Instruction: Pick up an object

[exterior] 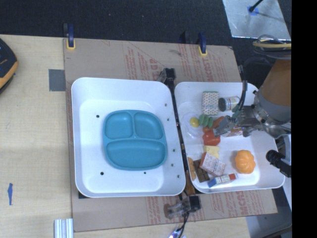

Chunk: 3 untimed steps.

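Note:
The right bin holds several small items: a patterned box, a small jar, a green piece, a yellow ball, a red item, a yellow block, an orange fruit, a printed packet and a red-and-blue tube. My gripper reaches in from the right and hangs low over the bin's middle, just right of the red item and the green piece.
The left bin carries a blue divided plate. Both bins rest on a cardboard sheet clamped to the wooden bench. A dark brown bar lies near the right bin's front left corner.

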Tool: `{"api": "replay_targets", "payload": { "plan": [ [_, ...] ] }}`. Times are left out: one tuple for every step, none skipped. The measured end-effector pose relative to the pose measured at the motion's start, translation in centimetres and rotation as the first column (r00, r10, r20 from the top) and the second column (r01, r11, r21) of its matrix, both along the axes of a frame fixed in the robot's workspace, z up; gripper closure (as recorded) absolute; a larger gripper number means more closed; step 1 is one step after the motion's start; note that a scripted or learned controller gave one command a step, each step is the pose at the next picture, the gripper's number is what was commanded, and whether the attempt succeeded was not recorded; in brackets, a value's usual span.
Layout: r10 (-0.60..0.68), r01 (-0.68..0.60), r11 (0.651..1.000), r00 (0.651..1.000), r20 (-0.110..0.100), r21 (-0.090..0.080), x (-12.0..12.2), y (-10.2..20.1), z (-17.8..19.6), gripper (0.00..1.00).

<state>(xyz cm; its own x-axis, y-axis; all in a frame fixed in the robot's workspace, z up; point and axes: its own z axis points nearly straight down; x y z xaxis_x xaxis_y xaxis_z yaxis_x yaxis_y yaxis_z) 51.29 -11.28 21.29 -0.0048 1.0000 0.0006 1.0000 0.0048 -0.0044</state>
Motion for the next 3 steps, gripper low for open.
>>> {"api": "replay_targets", "payload": {
  "plan": [
    [0.001, -0.001, 1.0, 1.0, 0.022, -0.006, 4.7, -0.7, -10.1, 0.0],
    [0.005, -0.005, 1.0, 1.0, 0.017, -0.002, 12.1, 1.9, -11.7, 0.0],
    [-0.001, 0.001, 1.0, 1.0, -0.007, 0.001, 2.8, 1.7, -12.2, 0.0]
  ]
}}
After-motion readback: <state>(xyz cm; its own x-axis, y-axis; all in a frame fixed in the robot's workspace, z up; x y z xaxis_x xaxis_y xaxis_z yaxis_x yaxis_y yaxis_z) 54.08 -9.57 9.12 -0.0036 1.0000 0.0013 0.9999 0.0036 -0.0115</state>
